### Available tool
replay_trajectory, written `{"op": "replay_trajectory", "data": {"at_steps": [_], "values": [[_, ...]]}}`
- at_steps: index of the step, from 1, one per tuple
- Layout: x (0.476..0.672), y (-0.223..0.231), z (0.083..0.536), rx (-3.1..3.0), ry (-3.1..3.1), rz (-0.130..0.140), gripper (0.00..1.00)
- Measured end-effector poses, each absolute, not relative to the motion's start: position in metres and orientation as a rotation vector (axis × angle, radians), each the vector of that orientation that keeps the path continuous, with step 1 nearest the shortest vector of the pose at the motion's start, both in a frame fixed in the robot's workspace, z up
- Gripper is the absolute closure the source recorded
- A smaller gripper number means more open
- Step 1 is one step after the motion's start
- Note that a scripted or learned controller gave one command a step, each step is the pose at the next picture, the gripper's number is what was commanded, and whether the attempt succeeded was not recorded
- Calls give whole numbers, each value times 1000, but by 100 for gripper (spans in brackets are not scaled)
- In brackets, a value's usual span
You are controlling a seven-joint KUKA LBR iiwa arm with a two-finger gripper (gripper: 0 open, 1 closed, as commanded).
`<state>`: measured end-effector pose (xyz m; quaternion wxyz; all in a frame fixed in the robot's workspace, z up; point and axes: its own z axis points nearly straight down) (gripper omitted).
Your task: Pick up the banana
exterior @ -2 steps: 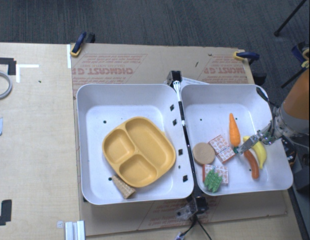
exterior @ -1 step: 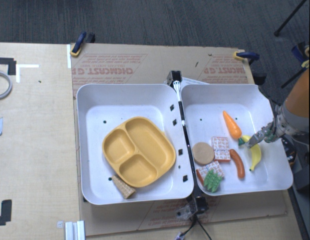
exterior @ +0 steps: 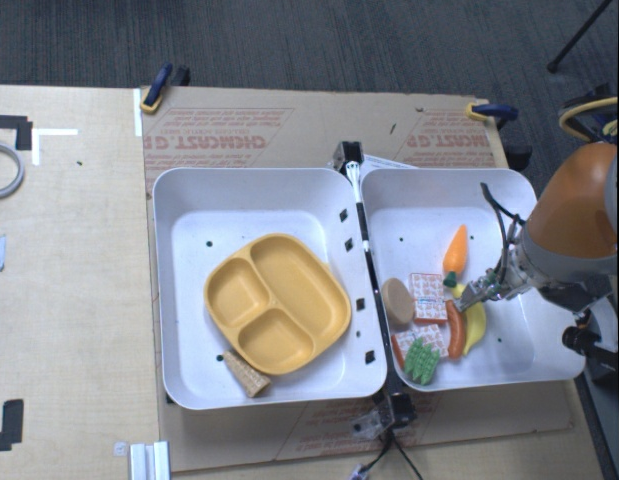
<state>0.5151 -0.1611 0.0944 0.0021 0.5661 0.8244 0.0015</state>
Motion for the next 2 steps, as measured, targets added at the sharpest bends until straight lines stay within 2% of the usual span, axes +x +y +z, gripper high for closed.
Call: {"op": "replay_trajectory", "data": {"at_steps": [1,2], "values": [[531,-100,94,1910,2486,5,100],[580,-54,192,2280,2162,-3,100]]}}
